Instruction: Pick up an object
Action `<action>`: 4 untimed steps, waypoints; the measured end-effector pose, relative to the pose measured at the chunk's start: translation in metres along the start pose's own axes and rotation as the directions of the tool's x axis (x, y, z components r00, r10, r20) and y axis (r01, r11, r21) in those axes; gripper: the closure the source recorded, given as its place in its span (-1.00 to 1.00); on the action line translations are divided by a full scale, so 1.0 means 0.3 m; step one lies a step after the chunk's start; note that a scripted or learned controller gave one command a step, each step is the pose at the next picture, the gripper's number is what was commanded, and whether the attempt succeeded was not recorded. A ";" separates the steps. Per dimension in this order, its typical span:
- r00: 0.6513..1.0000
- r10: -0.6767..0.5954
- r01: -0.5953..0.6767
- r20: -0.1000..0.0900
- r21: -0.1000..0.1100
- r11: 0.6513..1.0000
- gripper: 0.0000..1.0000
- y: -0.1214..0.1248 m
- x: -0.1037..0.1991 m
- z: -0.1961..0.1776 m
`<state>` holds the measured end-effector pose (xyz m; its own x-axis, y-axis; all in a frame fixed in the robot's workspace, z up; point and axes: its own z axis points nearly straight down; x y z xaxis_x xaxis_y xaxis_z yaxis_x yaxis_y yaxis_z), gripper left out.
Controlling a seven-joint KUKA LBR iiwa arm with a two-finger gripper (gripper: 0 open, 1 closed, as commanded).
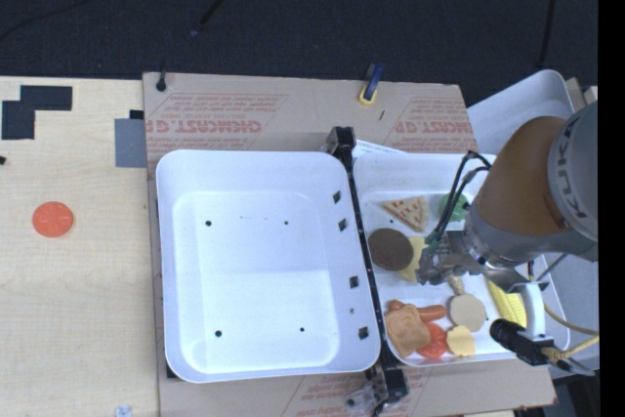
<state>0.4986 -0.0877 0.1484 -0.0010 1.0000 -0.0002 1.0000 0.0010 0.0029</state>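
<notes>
Claw (435, 267) down inside the right bin (391, 173), low among the toy food; cannot tell whether spread or pressed together, and nothing seen lifted. Judged early: reach made, grasp and lift left to do. Just beside the claw, toward the divider, a flat dark brown disc (391, 249), matte. Beyond it, nearer the bench's far edge, a tan wedge (407, 210) with red flecks. Toward the near edge, a pale round slice (468, 312), an orange lumpy piece (408, 327), a yellow ridged corn cob (508, 301). Left bin (176, 210) smooth white plastic, shallow, rounded corners.
</notes>
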 end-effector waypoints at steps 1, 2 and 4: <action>1.000 -0.004 0.004 0.000 -0.007 1.000 1.00 0.218 0.124 -0.283; 1.000 -0.004 0.004 -0.001 0.000 1.000 1.00 0.428 0.292 -0.271; 1.000 -0.008 0.008 -0.004 0.001 1.000 1.00 0.486 0.797 -0.563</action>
<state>0.6438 0.1515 0.3178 -0.0093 0.9999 0.0038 1.0000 0.0093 0.0019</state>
